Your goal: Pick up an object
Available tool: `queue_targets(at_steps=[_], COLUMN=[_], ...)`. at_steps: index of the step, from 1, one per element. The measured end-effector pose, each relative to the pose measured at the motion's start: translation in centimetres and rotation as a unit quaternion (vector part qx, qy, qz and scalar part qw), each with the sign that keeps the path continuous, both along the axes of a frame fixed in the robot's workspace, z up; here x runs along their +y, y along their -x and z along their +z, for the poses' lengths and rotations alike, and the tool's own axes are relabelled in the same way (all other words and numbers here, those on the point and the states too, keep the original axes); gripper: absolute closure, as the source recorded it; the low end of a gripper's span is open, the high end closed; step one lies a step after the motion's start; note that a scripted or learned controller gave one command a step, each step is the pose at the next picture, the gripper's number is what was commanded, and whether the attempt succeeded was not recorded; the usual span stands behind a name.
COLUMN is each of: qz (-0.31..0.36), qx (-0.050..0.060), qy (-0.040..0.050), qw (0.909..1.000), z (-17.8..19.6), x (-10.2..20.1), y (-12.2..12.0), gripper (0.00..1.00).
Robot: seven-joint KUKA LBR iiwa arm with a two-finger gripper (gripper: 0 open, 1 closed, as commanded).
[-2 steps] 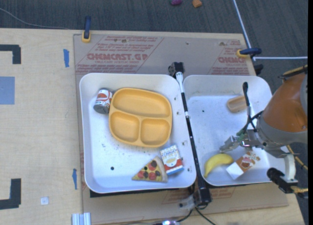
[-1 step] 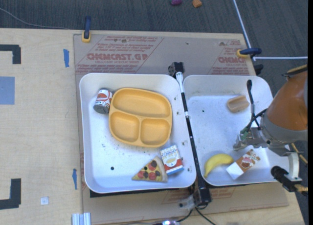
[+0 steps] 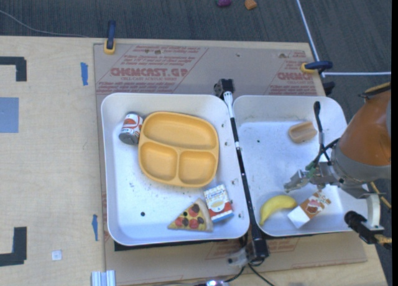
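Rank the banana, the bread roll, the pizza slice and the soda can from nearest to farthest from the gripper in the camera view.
From the gripper, in the right bin:
1. Banana, just below it, same bin.
2. Bread roll, above it, at that bin's far side.
3. Pizza slice, in the left bin, near edge.
4. Soda can, left bin's far left corner.

We saw the arm (image 3: pixel 367 138) coming in from the right edge, orange band uppermost, grey wrist section below it angled down and to the left. The gripper (image 3: pixel 298 181) sat at the end of the wrist, pointing left, low over the bench. Cables ran along the wrist. We couldn't make out the gripper tips clearly at this angle.
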State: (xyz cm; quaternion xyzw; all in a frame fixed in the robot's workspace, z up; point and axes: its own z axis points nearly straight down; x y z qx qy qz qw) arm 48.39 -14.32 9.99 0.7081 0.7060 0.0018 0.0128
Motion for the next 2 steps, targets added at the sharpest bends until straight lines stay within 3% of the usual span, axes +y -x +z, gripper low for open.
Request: queue_targets(at_steps=[1,2], qz=[0.0,0.0], qx=[-0.002,-0.001], qy=[0.0008,0.0007], qw=[1.0,1.0], z=[0.99,0.98], x=[-0.01,0.0], y=[-0.07,-0.06], gripper=[1.0,0.0])
